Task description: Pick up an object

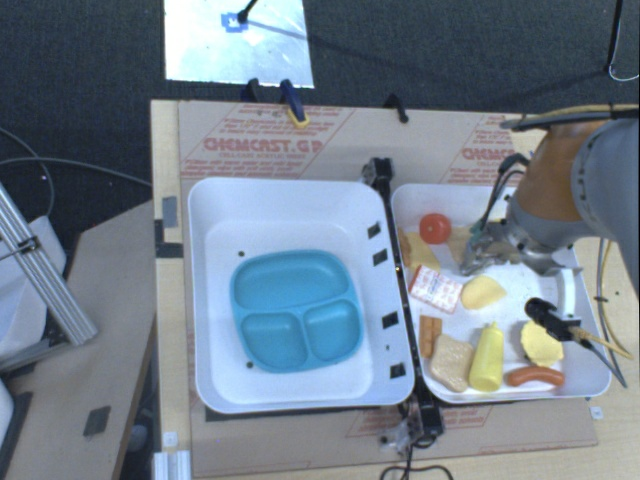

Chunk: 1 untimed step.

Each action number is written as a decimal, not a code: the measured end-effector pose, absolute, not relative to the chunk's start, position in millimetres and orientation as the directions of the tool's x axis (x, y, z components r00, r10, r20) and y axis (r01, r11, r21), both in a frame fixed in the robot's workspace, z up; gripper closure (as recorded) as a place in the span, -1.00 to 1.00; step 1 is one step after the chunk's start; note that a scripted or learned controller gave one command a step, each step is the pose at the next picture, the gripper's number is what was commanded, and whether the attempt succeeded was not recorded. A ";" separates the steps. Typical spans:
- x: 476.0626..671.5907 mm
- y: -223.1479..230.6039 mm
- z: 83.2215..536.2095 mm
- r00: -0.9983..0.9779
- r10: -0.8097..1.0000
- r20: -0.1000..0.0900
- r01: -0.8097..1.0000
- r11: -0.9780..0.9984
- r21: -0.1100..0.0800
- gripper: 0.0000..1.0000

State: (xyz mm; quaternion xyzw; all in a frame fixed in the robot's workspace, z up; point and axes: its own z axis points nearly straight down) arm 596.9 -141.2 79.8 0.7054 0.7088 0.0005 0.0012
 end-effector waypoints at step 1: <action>481.3 -151.3 84.2 0.004 1.000 0.002 1.000 -0.004 -0.007 1.00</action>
